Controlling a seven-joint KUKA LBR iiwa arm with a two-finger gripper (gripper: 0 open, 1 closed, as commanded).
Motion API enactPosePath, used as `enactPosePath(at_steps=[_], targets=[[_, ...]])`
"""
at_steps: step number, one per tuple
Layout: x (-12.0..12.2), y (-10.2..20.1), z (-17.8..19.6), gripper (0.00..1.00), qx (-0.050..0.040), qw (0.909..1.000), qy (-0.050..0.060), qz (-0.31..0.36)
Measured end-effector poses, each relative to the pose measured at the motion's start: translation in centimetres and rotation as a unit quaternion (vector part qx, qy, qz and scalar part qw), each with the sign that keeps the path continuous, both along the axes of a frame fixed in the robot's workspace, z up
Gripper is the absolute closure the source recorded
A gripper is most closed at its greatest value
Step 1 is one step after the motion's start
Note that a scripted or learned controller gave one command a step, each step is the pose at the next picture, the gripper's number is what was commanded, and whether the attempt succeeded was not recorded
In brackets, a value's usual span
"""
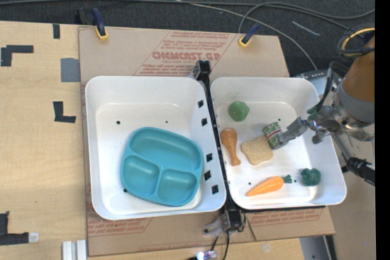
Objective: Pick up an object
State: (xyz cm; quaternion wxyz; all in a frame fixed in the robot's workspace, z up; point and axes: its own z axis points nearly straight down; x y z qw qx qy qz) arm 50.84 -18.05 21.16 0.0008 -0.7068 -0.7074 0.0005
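Flanking the bread slice (256,151): drumstick (230,145), carrot (266,186), can (272,133).

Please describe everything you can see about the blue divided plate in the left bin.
The light blue plastic divided plate looks like a rounded-corner tray with three compartments: one long section along its upper side and two smaller ones below. It lies flat, right side up and slightly rotated, on the floor of the left shallow white bin, toward its lower right. Its compartments hold nothing.
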Motion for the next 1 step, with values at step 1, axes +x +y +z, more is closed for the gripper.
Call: enactPosePath(at_steps=[1], targets=[[0.21, 0.24, -6.31, 0.00, 0.0001, 1.0000, 0.002, 0.000]])
